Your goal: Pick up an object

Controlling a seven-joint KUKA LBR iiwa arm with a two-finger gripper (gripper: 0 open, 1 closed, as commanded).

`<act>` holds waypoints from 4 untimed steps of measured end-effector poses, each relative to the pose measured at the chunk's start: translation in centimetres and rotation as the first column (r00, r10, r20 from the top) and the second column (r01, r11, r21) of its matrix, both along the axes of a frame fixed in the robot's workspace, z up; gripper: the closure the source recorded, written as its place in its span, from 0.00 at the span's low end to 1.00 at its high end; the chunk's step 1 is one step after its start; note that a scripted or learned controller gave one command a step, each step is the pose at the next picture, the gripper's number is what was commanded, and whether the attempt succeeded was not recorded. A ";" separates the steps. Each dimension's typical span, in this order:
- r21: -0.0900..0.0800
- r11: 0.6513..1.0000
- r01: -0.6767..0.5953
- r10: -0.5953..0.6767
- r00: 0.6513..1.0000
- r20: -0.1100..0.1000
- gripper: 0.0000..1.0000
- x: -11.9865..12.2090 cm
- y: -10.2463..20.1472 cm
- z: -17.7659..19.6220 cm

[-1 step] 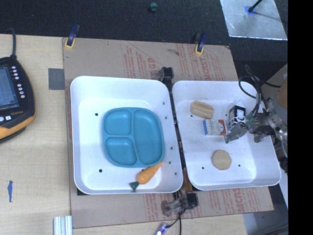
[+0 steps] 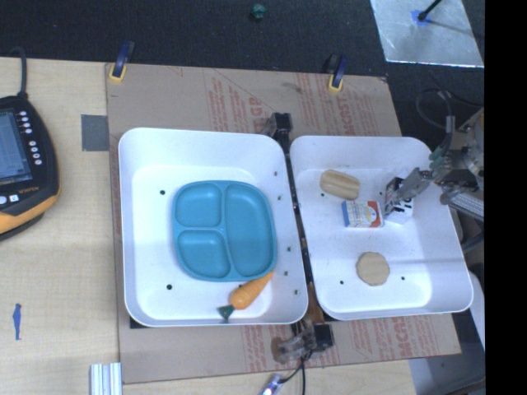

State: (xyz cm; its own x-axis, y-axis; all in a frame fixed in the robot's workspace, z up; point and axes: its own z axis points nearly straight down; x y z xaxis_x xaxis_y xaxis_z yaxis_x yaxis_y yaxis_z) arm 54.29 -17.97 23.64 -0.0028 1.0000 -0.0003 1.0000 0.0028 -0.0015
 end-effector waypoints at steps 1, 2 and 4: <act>-0.001 1.000 -0.003 0.003 1.000 -0.002 0.00 6.3 -3.2 -13.1; 0.000 1.000 -0.001 0.001 1.000 -0.001 0.00 10.0 -3.2 -14.4; 0.000 1.000 -0.004 0.004 1.000 0.001 1.00 11.4 -3.3 -13.2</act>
State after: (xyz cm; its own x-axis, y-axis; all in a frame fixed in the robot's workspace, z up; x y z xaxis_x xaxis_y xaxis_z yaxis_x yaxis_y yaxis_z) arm 65.68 -21.28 10.41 -0.0066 1.0000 -0.0008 1.0000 0.0066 -0.0001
